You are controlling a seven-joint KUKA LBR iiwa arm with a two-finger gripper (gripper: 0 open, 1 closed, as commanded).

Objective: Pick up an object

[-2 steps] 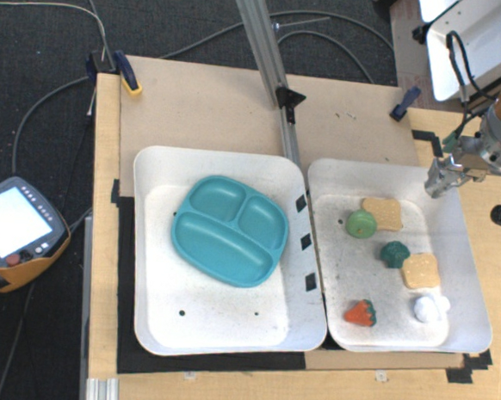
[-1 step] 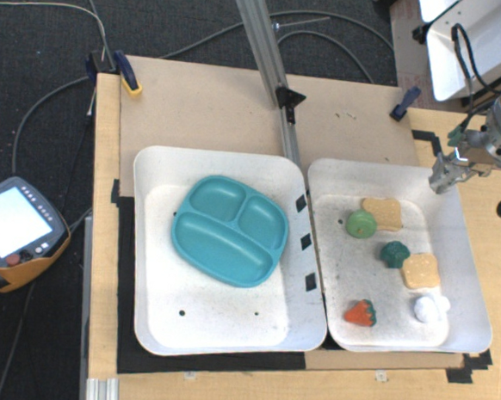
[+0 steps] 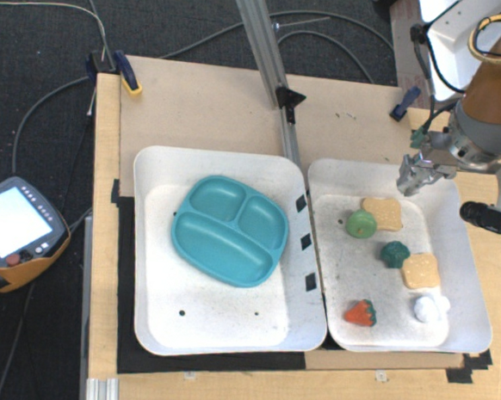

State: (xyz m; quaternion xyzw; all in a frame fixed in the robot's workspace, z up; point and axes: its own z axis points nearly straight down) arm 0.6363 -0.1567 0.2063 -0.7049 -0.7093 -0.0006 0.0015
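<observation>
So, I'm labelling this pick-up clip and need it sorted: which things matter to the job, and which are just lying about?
Job:
- pincer, above the right white bin
- green ball
- two tan bread-like pieces
- dark teal lump
- red strawberry-like toy
- small white object

Lying about:
- teal divided plastic plate in the left white bin
- handheld screen pendant
- blue clamps

The grey arm reaches in from the right, wrist angled downward.

1 fixed camera looks down at a slant on both bins, from well above.
</observation>
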